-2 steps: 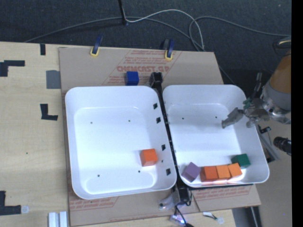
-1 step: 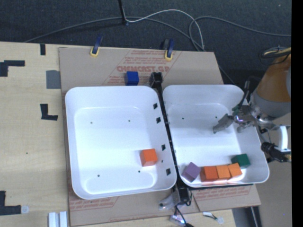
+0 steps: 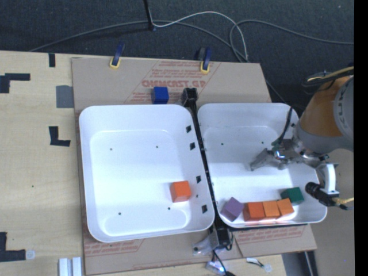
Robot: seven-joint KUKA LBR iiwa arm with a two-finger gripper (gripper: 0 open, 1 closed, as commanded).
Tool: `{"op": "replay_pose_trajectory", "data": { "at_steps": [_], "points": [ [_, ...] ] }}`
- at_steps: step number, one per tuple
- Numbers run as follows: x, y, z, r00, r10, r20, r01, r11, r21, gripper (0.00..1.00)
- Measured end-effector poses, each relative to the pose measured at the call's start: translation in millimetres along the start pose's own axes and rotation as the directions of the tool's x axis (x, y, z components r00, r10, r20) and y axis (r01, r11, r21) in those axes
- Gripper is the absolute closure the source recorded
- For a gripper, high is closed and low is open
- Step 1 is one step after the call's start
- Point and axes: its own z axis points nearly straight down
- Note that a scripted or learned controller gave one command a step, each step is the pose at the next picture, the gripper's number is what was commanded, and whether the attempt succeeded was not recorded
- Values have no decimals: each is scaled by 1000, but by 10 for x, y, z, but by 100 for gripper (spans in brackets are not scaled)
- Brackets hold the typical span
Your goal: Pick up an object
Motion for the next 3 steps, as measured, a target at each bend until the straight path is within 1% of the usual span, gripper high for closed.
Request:
{"op": "replay_pose_trajectory", "data": {
  "at_steps": [1, 2, 3],
  "points": [
    [-3, 13, -128, 1000, 0, 2, 0, 1000, -5, 100],
    [-68, 62, -717, 1000, 0, 3, 0, 1000, -9, 100],
    [-27, 86, -1146, 1000, 0, 2, 0, 1000, -8, 100]
  ]
}}
